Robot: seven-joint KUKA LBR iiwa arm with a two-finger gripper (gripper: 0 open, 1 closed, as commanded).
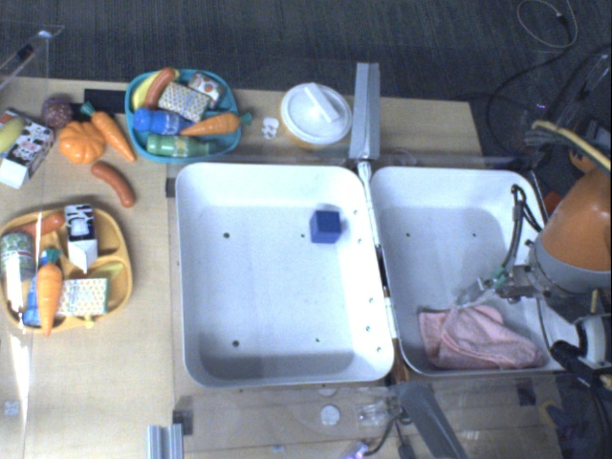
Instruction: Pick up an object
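Note:
A small blue cube (pixel 326 226) lies in the left white bin (pixel 220 352), toward its upper right. A crumpled pink cloth (pixel 478 338) sits in the lower part of the right white bin (pixel 430 189). The arm, with its orange band (pixel 581 226), reaches in from the right edge. Its gripper (pixel 483 293) hangs just over the cloth's upper edge, and I cannot tell whether it touches the cloth. The gripper is small and partly masked by cables.
On the bench at left stand a blue bowl (pixel 143 146) and a yellow plate (pixel 120 266), both holding toy food. A toy pumpkin (pixel 78 142), carrot and sausage (pixel 114 184) lie loose. A white lidded dish (pixel 316 113) and a metal post (pixel 364 113) stand behind the bins.

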